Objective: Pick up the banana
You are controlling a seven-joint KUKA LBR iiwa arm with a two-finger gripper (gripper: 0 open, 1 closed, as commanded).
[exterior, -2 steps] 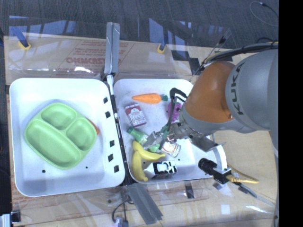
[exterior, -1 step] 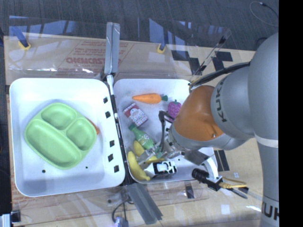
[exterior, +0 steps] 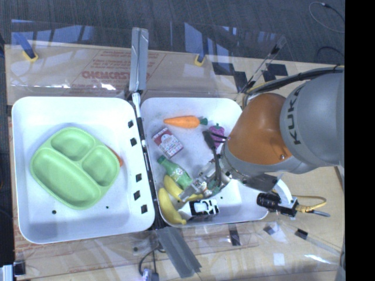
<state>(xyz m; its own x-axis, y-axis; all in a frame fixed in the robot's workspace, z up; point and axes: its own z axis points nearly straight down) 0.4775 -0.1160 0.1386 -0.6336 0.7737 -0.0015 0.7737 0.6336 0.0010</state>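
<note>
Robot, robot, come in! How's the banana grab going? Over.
Gripper low in right bin, beside banana. Banana lies in bin, not between fingers. Green bottle crowding it, black-and-white toy alongside.

Green divided plate [exterior: 75,167]; carrot [exterior: 182,122], red box [exterior: 167,143], green bottle [exterior: 175,171]

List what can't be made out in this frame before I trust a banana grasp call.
- Gripper: camera view, small and blurred over the clutter; grip state unreadable.
- Banana: green bottle and gripper cover its upper end; contact unclear.
- Small black-and-white item beside the banana: too small to identify.
- Purple item: partly hidden by the orange wrist band.
- Orange thing: hidden behind the green divided plate.
</note>
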